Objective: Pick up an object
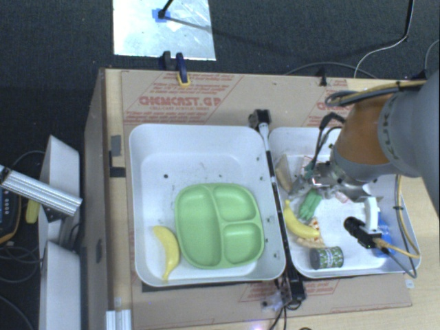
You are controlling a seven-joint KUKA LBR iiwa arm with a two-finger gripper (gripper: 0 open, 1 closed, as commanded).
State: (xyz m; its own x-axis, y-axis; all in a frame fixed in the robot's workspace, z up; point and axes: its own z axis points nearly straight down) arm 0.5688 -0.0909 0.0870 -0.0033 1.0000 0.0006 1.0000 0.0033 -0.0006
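— Object for picking: where is it?
— I see a green object (309, 204) in the right bin (357, 270), touching a banana (300, 224). My gripper (311, 182) is just above it.
— Fingers?
— Hidden from me; I cannot tell.

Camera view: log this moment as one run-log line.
arm: over right bin | tool: low, by green object | banana: right bin | can: right bin | green divided plate, second banana: left bin
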